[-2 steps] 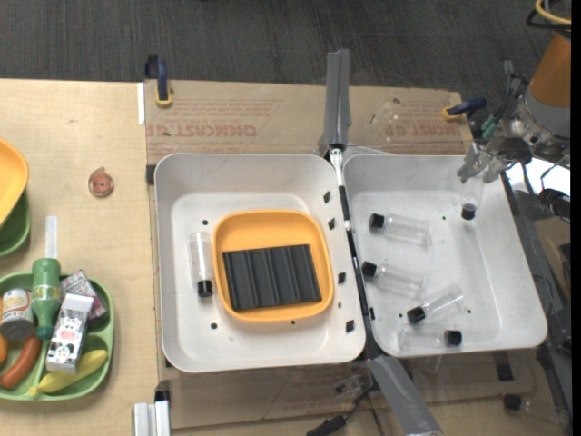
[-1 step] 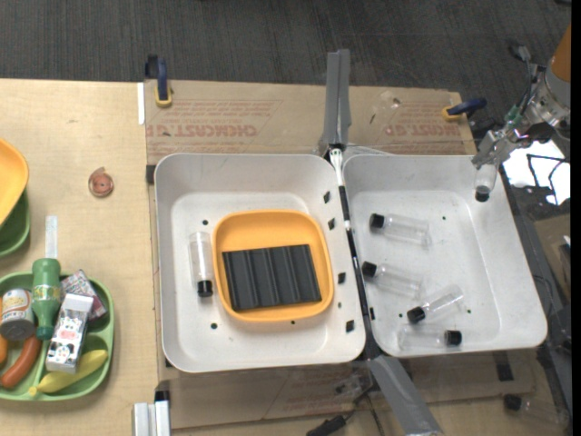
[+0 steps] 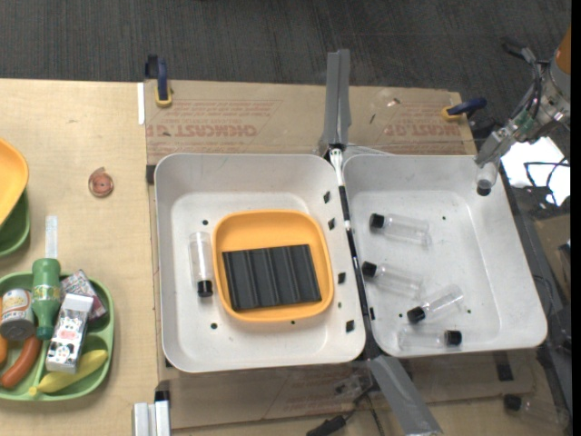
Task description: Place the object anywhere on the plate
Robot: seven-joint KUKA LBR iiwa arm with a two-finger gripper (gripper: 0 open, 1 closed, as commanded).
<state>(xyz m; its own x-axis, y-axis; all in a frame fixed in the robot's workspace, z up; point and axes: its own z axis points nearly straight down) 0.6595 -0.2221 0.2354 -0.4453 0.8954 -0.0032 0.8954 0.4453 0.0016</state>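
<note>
An orange plate [image 3: 272, 228] sits in the left bin [image 3: 177, 334], with a black ridged slab [image 3: 272, 275] lying on its middle. A clear vial with a black cap [image 3: 199, 262] lies on the bin floor just left of the plate, touching its rim or nearly so. Several more clear, black-capped vials lie in the right bin [image 3: 508, 334], among them one at the upper left [image 3: 399, 228] and one lower down [image 3: 434, 305]. My gripper [image 3: 486, 178] hangs over the right bin's far right corner, well away from the plate and the vials.
Left of the bins, the wooden bench holds a green tray [image 3: 100, 366] of toy food and a stack of orange and green bowls [image 3: 9, 198]. A grey divider post [image 3: 337, 98] stands between the bins at the back. Clamps sit at the cardboard's far corners.
</note>
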